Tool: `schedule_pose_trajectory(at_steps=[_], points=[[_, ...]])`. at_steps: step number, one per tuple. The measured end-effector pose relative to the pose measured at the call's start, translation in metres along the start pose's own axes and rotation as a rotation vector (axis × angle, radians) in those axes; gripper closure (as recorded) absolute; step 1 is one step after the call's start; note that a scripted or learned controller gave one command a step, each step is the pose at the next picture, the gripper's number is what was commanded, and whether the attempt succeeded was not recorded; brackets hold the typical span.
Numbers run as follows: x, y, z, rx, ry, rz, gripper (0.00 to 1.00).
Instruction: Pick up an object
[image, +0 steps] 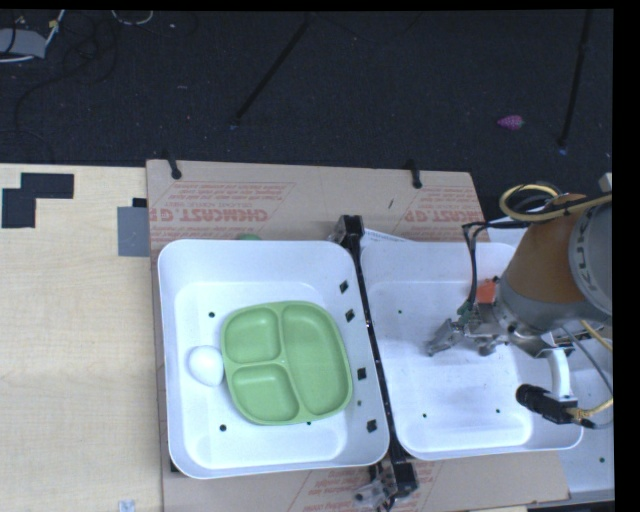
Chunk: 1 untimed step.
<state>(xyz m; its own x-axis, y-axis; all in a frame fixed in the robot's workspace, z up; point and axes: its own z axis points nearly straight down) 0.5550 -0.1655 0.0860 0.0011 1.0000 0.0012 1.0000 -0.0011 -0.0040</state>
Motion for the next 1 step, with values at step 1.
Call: schedule_pose_trajectory(at_steps=[1], points=[[-0.0007,0.0005,-0.0123,-0.001,0.000,0.003,1.00]])
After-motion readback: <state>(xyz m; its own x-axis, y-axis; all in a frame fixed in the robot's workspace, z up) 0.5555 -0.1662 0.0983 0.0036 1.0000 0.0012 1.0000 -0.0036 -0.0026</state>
